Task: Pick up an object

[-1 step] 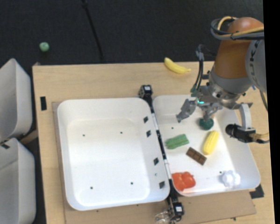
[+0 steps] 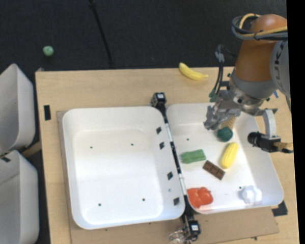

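No object is yet lifted, as far as can be judged: every item in the right bin (image 2: 260, 139) is seen lying on the bin floor, and nothing is seen raised clear of it. The grasp itself is therefore taken as still to be made, with the lift after it.

The gripper (image 2: 217, 121) is held low over the far part of the right bin, near its far edge and roughly midway between the divider side and the right wall. Whether it is released or clenched cannot be told, since it is seen only as a grey mass from above. Nothing is seen held by it.

A dark green ball (image 2: 225, 134) is found just beside the gripper, on its near side; contact between them cannot be confirmed. It is judged the likeliest target. A yellow corn cob (image 2: 229, 155) is placed nearer the middle of the bin, with a green block (image 2: 193, 156) and a brown bar (image 2: 213, 170) toward the divider, and a red piece (image 2: 200, 197) at the near corner by the divider. The left bin (image 2: 72, 148) is left untouched.
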Available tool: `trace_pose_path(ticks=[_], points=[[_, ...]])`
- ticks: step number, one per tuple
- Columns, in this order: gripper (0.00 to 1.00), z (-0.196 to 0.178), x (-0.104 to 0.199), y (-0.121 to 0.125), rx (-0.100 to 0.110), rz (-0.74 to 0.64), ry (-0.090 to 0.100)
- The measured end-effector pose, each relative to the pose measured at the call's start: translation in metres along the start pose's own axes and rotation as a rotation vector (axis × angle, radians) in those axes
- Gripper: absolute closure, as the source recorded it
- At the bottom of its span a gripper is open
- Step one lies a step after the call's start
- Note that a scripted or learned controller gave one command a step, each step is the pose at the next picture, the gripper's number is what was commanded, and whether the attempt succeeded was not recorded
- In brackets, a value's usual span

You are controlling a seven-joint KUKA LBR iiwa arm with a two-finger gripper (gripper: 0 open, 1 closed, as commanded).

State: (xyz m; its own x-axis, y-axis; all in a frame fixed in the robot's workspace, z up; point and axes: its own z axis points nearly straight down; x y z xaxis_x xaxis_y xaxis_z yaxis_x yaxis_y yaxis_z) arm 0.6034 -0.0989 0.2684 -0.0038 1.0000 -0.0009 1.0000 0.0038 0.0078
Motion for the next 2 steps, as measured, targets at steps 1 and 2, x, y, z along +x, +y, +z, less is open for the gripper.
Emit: trace_pose_path(ticks=[1, 2], points=[[1.0, -0.135, 0.029, 0.049, -0.013, -0.003, -0.002], [1.0, -0.292, 0.038, 0.09, -0.014, -0.002, -0.003]])
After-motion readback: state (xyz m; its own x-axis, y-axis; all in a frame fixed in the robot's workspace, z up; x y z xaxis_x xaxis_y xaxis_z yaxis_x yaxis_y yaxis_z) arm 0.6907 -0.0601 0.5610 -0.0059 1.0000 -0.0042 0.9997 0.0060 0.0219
